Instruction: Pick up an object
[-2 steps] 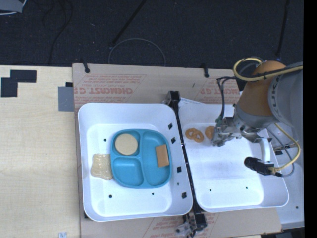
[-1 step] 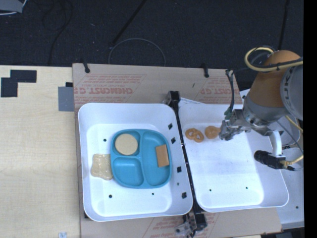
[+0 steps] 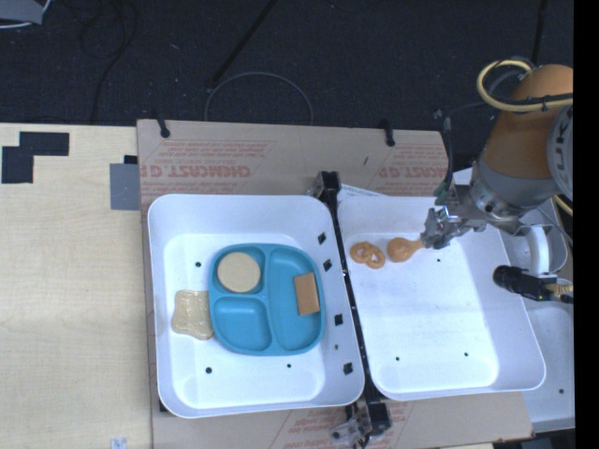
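We see two white bins: the left bin (image 3: 178, 241) and the right bin (image 3: 449, 344). In the left one lies a blue tray (image 3: 253, 330) with three compartments. On it we see a round cookie (image 3: 238, 271) in pale tan colour and a cracker (image 3: 306, 295) in orange-brown. Beside the tray is a pale yellow-beige piece of bread (image 3: 192, 313). In the right bin we see a golden-brown pretzel (image 3: 368, 254) and a tan-orange pear shape (image 3: 403, 249). The arm (image 3: 524, 138) is grey with an orange band, and a yellow cable (image 3: 494, 75) loops above it. The desk (image 3: 65, 297) is light wood colour with black and grey patches. The cardboard (image 3: 281, 162) is brown with red print.
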Controlling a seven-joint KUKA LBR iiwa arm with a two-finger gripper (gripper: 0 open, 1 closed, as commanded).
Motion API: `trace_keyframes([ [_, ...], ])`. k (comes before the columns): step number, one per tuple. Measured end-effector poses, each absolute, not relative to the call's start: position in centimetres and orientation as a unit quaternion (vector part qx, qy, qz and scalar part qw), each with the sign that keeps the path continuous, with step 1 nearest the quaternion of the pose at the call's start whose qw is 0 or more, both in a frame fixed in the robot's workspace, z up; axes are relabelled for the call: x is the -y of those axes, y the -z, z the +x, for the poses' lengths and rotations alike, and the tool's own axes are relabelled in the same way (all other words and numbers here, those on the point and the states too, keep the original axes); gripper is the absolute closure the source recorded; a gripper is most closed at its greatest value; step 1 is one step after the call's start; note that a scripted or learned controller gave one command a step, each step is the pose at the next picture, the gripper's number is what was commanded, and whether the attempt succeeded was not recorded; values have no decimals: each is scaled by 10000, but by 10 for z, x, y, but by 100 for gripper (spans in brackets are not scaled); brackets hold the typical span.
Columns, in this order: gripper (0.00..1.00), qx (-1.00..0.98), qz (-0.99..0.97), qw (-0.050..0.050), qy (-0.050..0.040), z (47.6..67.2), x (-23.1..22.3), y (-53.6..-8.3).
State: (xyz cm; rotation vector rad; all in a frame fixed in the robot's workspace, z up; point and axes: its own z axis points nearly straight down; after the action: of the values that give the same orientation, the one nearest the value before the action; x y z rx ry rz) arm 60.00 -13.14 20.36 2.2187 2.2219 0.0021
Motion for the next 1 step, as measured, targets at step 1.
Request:
trace_keyframes([
  [1,100,-7075,7067,9,-7,601,132,-248],
])
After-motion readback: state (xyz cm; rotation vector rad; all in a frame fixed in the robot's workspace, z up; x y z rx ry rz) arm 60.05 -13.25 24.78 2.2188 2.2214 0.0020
